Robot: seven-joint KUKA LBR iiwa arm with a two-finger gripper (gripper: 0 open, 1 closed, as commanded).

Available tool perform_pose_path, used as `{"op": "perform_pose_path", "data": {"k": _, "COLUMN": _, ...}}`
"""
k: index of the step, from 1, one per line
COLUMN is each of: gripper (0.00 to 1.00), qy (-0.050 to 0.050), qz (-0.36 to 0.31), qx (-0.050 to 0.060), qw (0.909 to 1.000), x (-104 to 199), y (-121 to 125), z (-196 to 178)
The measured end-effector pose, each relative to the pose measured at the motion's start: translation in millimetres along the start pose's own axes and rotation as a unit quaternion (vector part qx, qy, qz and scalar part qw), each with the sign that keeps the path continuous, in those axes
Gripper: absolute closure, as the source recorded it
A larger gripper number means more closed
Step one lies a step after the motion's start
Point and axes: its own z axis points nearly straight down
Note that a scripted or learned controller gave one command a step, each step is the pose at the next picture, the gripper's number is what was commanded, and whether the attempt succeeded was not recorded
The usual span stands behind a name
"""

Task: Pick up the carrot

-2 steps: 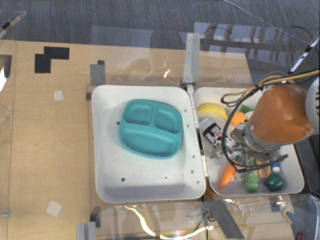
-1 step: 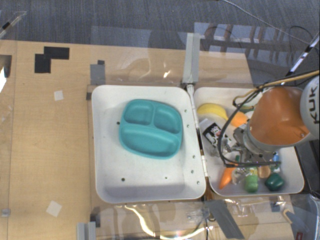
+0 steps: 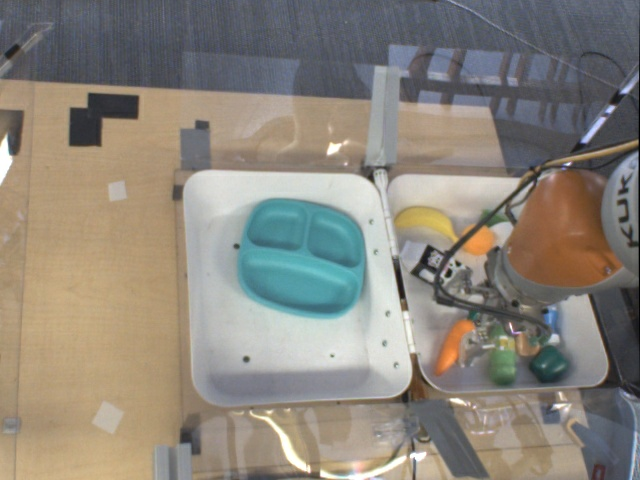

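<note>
Gripper (image 3: 478, 320) low in right bin (image 3: 425, 363), finger state unclear, carrot (image 3: 452, 345) just beside it, teal divided plate (image 3: 302, 257) in left bin (image 3: 215, 298)

Glossy plastic carrot (image 3: 452, 343), matt teal plastic plate (image 3: 300, 256), pale wood bench (image 3: 90, 288).

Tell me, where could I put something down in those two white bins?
Left bin: bare floor all around the teal plate, widest along the near edge. Right bin is crowded: banana, carrot, green vegetables and the claw above them.
</note>
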Motion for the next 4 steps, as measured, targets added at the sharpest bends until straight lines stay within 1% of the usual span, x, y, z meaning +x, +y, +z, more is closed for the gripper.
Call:
{"op": "perform_pose_path", "data": {"k": 1, "gripper": 1.00, "qy": -0.007, "qz": -0.003, "qx": 0.001, "qw": 1.0000, "x": -5.2, "y": 1.0, "z": -13.6}}
{"op": "perform_pose_path", "data": {"k": 2, "gripper": 0.00, "qy": -0.007, "qz": -0.003, "qx": 0.001, "qw": 1.0000, "x": -5.0, "y": 1.2, "z": -13.1}}
{"op": "perform_pose_path", "data": {"k": 3, "gripper": 0.00, "qy": -0.003, "qz": 0.041, "qx": 0.000, "qw": 0.9991, "x": 9.1, "y": 0.4, "z": -0.7}}
{"op": "perform_pose_path", "data": {"k": 4, "gripper": 1.00, "qy": -0.010, "qz": 0.038, "qx": 0.001, "qw": 0.9992, "x": 4.7, "y": 0.8, "z": -13.7}}
